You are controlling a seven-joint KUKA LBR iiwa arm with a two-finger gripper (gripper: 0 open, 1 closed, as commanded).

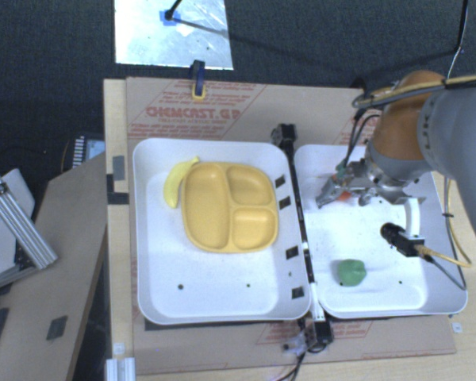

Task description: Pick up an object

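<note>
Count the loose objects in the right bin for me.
2 visible: a green object near the front of the right bin, and something small and orange at the gripper. The arm may hide more.

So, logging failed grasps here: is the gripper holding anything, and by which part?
Cannot be told: the gripper sits over something orange, its hold unclear.

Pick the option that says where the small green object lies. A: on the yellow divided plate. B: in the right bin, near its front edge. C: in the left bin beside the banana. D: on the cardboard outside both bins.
B: the green object sits on the white floor of the right bin near its front rim, apart from the yellow divided plate in the left bin.
</note>
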